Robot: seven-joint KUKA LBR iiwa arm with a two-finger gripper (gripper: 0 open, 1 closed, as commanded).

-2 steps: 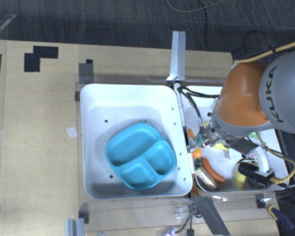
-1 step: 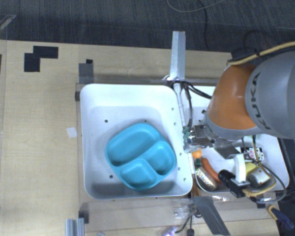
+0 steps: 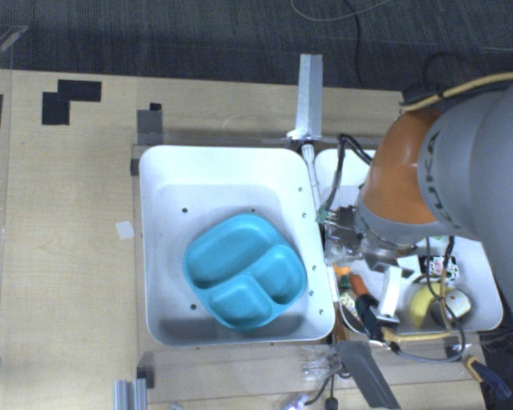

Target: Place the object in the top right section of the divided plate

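A blue divided plate [image 3: 244, 269] lies tilted in the left white bin [image 3: 167, 195], with one large section and two smaller ones, all bare. My arm hangs over the right bin [image 3: 487, 301], its orange band [image 3: 398, 178] above the wrist. The gripper [image 3: 359, 284] reaches down at that bin's left side, just right of the wall between the bins. Around it lie small objects: a yellow one [image 3: 420, 304], a white one [image 3: 392, 292], a small orange piece [image 3: 344, 273] and a dark one [image 3: 368, 316]. The arm hides much of this bin.
A metal post [image 3: 309, 96] stands behind the two bins where they meet. Cables [image 3: 346, 156] loop down beside the wrist. Black markers [image 3: 68, 99] sit on the wooden bench at the far left.
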